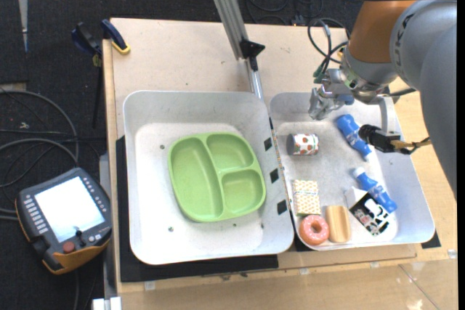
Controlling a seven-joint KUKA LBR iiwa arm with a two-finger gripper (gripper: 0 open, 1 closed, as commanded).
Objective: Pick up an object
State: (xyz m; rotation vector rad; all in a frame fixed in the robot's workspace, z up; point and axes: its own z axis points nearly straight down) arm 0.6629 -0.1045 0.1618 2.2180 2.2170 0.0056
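Gripper (320,104) sits over right bin's (421,208) far-left corner; finger state can't be judged. Left bin (142,156) holds a green divided plate (216,176). Right bin: can (303,144) just below gripper, blue bottle (353,133) beside it, waffle (306,194), donut (314,229), bun (337,223).

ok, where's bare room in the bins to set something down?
Left bin: margins all around the green divided plate. Right bin: the middle strip between the small can and the blue bottles. Crowded: the near edge, with the donut, waffle and bread roll.
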